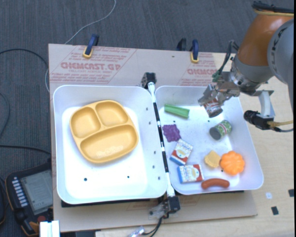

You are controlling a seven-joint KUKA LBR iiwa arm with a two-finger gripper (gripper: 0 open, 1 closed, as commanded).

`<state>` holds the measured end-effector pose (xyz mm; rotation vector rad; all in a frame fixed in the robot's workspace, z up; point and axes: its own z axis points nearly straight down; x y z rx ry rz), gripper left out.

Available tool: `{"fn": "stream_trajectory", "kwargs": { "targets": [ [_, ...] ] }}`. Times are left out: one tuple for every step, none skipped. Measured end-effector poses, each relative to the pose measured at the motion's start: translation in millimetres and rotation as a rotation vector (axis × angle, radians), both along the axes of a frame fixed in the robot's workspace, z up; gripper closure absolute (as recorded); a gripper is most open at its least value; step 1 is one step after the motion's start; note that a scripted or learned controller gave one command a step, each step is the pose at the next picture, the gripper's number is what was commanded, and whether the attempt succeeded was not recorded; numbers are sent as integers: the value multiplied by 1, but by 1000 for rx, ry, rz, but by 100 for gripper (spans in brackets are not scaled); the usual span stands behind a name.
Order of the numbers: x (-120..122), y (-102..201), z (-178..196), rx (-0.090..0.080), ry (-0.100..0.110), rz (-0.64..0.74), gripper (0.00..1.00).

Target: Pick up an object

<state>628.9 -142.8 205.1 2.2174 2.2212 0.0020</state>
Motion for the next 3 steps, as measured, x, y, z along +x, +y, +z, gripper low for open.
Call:
{"fn": "stream_trajectory", "kwargs": {
  "targets": [
    [-26,51,10,1,3,0,100],
    [-49,133,5,2,4,1,100],
    [-113,203,-21,1,6,1,100]
  ]
}}
